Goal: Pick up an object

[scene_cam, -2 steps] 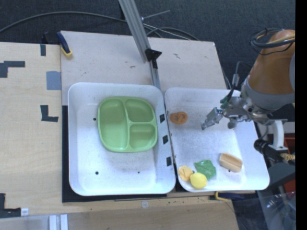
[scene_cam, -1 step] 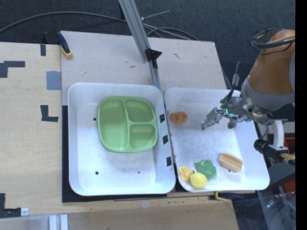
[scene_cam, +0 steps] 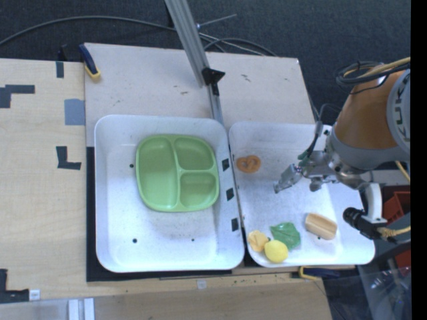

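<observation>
From where I'm standing, the overhead camera looks down on both white bins. The left bin point(scene_cam: 110, 199) has a green divided plate point(scene_cam: 177, 173) sitting in it, pretty much centred. The right bin point(scene_cam: 267, 139) is where all the small stuff is: a round orange-brown piece point(scene_cam: 248, 164) near the divider up top, then along the near edge a yellow ball-ish thing point(scene_cam: 275, 251) touching a smaller yellow-orange bit point(scene_cam: 257, 239), a green crumpled-looking item point(scene_cam: 286, 234) right beside those, and a tan block point(scene_cam: 321, 226) that looks like a bread roll or a sponge, a little apart to the right.

The gripper point(scene_cam: 288, 179) hangs over the middle of the right bin with nothing under it or in it. Honestly can't tell from this angle whether the fingers are apart or together, the whole tip is a grey smear.

My guess on handling: everything here looks like light toy food, so weight's a non-issue. The tan block is probably the easiest pick, with flat long sides, some give, and free space around it, so I'd pinch it across the short width. The yellow ball looks smooth and round, likely to squirt out, and it's crowded by neighbours. The green thing looks flat and floppy, so it's hard to get under.
</observation>
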Motion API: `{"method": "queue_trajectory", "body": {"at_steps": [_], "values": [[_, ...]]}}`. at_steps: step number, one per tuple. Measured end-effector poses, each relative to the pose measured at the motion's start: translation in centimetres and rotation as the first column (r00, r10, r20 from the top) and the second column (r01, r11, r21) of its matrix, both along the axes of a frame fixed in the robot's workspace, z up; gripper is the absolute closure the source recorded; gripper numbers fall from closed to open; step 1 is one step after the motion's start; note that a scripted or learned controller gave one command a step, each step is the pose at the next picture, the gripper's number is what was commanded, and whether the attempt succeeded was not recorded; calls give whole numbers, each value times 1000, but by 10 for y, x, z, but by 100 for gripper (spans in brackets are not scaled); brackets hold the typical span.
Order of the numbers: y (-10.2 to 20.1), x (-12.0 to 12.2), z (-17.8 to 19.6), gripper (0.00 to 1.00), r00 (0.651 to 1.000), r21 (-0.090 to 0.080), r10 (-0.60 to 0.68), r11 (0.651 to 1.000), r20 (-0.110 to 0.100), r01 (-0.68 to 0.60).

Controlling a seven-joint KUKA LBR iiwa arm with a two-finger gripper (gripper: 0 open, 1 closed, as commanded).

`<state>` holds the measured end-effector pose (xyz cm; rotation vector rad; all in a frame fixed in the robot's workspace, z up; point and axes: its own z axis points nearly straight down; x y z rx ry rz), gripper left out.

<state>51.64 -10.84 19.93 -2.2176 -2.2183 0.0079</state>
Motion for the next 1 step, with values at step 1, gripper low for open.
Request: {"method": "queue_trajectory", "body": {"at_steps": [1], "values": [[8,4,-59,0,1000,1,1,1000,-1,-1]]}}
